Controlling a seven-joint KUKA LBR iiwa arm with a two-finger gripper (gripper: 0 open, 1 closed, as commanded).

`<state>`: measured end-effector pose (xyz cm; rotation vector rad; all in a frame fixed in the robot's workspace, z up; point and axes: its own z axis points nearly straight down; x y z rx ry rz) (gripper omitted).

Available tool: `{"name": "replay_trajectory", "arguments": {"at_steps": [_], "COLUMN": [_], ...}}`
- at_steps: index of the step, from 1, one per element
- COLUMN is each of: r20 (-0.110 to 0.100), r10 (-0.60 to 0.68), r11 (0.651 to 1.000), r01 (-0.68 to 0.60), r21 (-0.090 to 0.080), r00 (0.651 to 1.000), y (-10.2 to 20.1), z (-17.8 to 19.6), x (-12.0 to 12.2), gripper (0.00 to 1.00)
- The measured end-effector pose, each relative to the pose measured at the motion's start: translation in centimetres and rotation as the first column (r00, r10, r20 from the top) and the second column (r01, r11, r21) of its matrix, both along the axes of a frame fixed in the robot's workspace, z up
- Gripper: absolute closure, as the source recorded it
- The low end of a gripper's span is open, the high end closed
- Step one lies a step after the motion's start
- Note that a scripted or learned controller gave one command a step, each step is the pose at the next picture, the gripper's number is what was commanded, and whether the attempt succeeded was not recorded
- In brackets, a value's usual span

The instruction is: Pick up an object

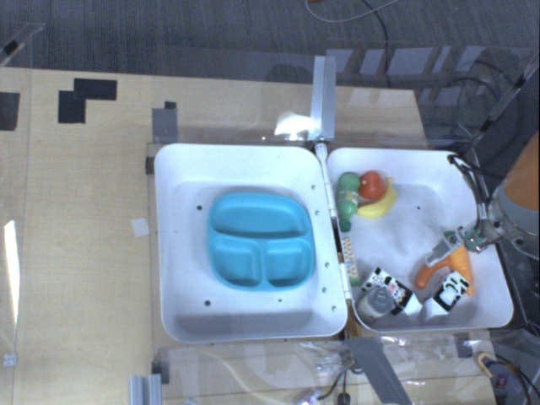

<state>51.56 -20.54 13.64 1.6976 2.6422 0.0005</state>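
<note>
Lower right of the frame, nearest the camera: a small black-and-white patterned toy lies against the front wall of the right bin, looking like soft plush or moulded plastic (too small to tell which). A second black-and-white block sits just beside it to the right, touching an orange carrot-shaped piece.

The carrot is my pick for the task. It looks like hollow toy plastic, so I judge it light, stiff and rather slick; its taper would let it squirt out of a pinch at the thin end. Best hold: across the thick middle, jaws square to its length.

The gripper hangs at the carrot's upper end, right of frame, close to or touching it. Cannot tell whether it is spread or closed, or whether anything is held; the metal parts blur together.

Further back, upper left of the same bin: a cluster of glossy toy food, a green piece, a red tomato and a yellow banana, all touching.

Left bin: a blue divided plate, smooth, three compartments.
</note>
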Motion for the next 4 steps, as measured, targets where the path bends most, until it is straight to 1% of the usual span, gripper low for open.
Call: {"name": "replay_trajectory", "arguments": {"at_steps": [1,2,3,4], "r20": [0.013,0.005,0.002,0.006], "r10": [0.017,-0.077,0.163,0.327], "r11": [1.0,0.997,0.987,0.945], "r01": [-0.017,0.077,-0.163,-0.327], "r21": [-0.005,-0.001,-0.001,-0.004], "r00": [1.0,0.997,0.987,0.945], "y": [-0.2,0.1,4.9,9.7], "z": [-4.6,2.6,0.6,-4.7], "x": [1.6,9.6,10.2,12.5], "gripper": [0.0,0.0,0.0,0.0]}}
